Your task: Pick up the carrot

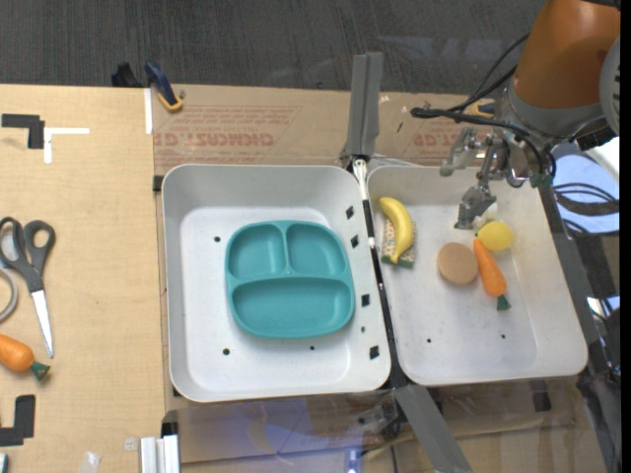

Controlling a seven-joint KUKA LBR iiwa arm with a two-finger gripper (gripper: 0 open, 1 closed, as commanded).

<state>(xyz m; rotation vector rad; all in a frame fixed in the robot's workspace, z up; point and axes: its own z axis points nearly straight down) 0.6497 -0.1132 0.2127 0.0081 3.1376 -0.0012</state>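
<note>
Not yet grasped: carrot (490,269) lying in right bin (552,358), touching lemon (496,236). Gripper (475,208) poised just above-left; jaws' state impossible to tell. Descent, grip, lift all remaining.

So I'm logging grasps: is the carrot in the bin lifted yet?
No. The carrot lies flat in the right bin, beside the lemon.
</note>
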